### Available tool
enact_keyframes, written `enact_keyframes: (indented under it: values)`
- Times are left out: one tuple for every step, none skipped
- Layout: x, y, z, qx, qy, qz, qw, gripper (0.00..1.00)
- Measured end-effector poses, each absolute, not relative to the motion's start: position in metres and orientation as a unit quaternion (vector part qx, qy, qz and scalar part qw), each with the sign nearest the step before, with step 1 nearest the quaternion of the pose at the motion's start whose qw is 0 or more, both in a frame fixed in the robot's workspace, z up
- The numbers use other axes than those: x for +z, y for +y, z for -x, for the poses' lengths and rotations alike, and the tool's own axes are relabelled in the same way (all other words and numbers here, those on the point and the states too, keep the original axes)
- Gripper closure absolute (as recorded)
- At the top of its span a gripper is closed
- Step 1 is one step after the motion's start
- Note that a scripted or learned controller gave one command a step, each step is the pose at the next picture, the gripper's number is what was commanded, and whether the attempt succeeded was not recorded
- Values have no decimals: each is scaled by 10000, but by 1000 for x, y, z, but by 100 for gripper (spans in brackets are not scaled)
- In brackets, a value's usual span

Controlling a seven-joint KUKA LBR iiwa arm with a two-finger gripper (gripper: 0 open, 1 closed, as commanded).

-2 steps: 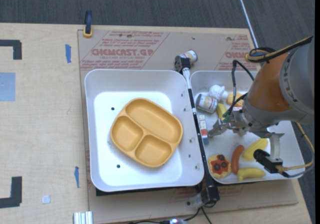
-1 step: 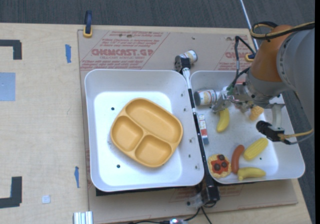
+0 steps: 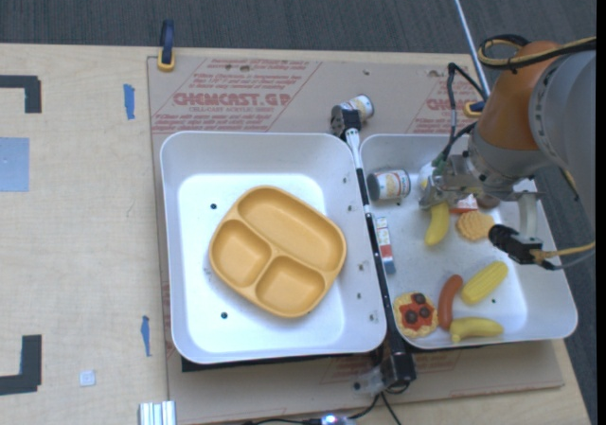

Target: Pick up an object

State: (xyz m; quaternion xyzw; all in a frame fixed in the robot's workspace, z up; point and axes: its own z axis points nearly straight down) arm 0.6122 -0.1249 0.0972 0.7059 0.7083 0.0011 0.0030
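The right bin (image 3: 544, 311) holds several toy foods. A small tin can (image 3: 388, 185) lies on its side at the bin's far left. A yellow banana (image 3: 436, 223) sits just below it, with a round orange biscuit (image 3: 473, 225) to its right. Nearer the front are a corn cob (image 3: 483, 281), a red sausage (image 3: 449, 298), a small pizza (image 3: 415, 313) and another yellow piece (image 3: 473, 327). My gripper (image 3: 443, 190) hangs low over the bin, right at the banana's upper end and beside the can. The wrist hides its tips.
The left bin (image 3: 180, 224) bears a yellow three-part plate (image 3: 276, 251). A black divider rail with a label (image 3: 375, 234) runs between the bins. A black cable connector (image 3: 516, 245) juts from the arm over the right bin. Cardboard (image 3: 246, 97) lies behind the bins.
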Motion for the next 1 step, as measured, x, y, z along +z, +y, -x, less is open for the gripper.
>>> enact_keyframes:
  values:
    - [185, -86, -547, 1, 7078, -7064, -5, 100]
